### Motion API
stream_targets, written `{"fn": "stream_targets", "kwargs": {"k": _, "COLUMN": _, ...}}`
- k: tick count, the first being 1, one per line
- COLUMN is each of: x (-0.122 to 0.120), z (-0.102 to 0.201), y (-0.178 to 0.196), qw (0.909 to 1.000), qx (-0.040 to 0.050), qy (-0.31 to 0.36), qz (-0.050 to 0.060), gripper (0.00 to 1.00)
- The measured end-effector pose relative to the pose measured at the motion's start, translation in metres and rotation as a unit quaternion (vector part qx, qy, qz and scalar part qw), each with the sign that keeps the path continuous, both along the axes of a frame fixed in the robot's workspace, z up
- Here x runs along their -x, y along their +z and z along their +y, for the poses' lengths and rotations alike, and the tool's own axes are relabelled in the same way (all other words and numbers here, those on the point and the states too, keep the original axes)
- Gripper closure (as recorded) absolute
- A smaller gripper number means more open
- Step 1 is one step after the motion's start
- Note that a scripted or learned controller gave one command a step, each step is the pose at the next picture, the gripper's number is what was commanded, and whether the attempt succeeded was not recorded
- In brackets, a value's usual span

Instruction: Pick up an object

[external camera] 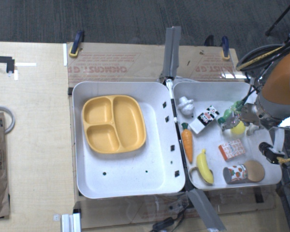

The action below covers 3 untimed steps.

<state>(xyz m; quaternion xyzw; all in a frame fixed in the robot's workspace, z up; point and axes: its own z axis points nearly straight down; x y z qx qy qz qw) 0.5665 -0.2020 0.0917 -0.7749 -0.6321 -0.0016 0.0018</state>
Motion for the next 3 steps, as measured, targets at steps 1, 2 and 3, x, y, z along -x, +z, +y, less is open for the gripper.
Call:
{"fn": "stream_targets", "kwargs": {"k": 1, "x": 0.001, "z": -0.004, "y": 0.009, "qw": 1.0, "qx": 0.003, "qy": -0.003, "qz": 0.001, "gripper": 1.0}}
{"fn": "stream_targets", "kwargs": {"k": 2, "x": -0.063, "z": 0.005, "y": 0.0, "qw": 0.9997, "qx": 0.0033, "qy": -0.023, "qz": 0.001, "gripper": 1.0}}
{"fn": "stream_targets", "kwargs": {"k": 3, "x": -0.072, "z": 0.08, "y": 0.166, "qw": 0.994, "qx": 0.0037, "qy": -0.109, "qz": 0.001, "gripper": 1.0}}
